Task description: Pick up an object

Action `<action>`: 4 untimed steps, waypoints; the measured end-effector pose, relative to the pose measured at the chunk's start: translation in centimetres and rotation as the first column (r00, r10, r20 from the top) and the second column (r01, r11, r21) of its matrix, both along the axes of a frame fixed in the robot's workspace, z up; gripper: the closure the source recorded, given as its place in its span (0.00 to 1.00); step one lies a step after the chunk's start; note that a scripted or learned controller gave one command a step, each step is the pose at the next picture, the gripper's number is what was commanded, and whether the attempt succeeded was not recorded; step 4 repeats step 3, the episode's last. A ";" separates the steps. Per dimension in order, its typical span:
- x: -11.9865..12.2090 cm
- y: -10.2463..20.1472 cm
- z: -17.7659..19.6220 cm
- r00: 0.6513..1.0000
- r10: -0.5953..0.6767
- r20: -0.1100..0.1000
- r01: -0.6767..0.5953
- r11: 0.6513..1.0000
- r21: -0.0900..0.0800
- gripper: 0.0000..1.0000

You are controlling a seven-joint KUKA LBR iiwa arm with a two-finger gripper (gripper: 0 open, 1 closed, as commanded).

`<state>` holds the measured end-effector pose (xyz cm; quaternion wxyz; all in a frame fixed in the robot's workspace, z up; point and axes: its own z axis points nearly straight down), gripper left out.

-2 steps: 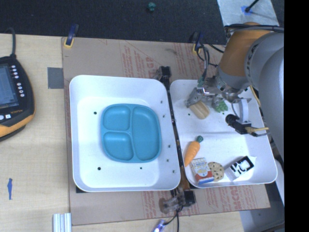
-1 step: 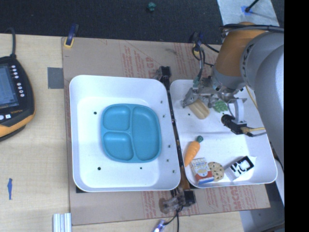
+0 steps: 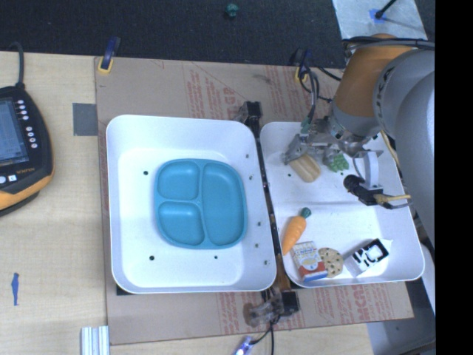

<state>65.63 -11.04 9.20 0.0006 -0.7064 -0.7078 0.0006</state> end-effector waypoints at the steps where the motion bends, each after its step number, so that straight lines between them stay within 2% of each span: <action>1: 0.0 1.1 0.0 1.000 0.001 -0.003 -0.001 1.000 0.001 0.00; 2: 0.0 0.4 0.0 1.000 0.000 0.000 0.000 1.000 0.000 0.00; 4: 0.0 1.1 0.0 1.000 0.001 -0.003 -0.001 1.000 0.001 0.00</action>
